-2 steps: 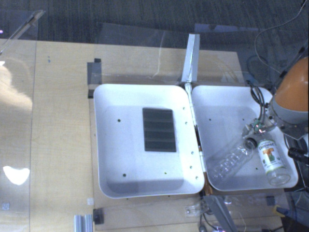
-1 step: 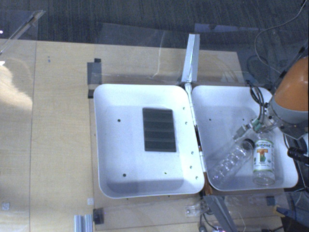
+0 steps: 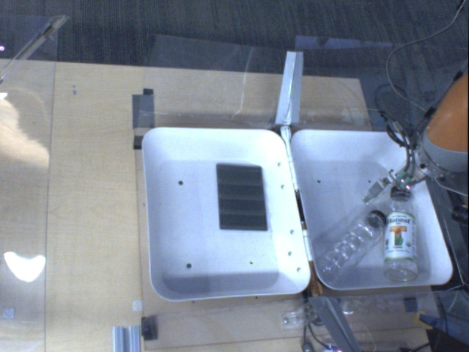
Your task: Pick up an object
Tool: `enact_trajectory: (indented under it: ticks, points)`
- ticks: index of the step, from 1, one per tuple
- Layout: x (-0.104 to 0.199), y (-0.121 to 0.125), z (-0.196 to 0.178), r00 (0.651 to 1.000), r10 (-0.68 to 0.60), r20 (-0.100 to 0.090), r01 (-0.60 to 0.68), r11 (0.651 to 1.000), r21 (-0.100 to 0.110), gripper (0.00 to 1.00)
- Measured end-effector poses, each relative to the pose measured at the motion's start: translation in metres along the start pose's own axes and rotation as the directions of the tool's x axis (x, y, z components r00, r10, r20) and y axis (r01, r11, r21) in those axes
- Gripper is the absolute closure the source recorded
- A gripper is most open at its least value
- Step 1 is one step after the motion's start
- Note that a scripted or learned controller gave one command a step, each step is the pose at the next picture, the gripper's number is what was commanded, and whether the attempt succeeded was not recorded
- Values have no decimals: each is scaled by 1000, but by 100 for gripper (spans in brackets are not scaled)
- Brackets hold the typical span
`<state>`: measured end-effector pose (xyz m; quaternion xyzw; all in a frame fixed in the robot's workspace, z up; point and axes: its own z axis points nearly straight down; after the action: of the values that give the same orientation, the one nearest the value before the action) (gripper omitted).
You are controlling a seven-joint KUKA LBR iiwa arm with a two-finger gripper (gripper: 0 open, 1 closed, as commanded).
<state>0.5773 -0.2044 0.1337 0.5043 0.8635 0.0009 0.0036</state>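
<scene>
Camera view: the gripper (image 3: 401,183), jaw state impossible to tell, hangs just above the labelled bottle's (image 3: 400,243) cap; bottle runs toward the right bin's (image 3: 322,147) near edge.

Ridged pad (image 3: 241,196) in left bin (image 3: 157,218); 2 bottles (image 3: 399,242) (image 3: 350,244) side by side in right bin (image 3: 322,160).

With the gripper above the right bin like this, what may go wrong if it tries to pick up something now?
1. The two clear plastic bottles lie close together: the labelled bottle and the black-capped bottle nearly meet at their caps, so the gripper may push one while reaching for the other.
2. Both lie on their sides and are round, so they may roll away.
3. The labelled bottle lies near the right bin's wall, leaving little room.
</scene>
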Motion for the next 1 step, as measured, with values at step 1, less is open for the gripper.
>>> enact_trajectory:
  ticks: [1]
  points:
    - [24,-29,43,999,-32,-2,32,999,-12,0]
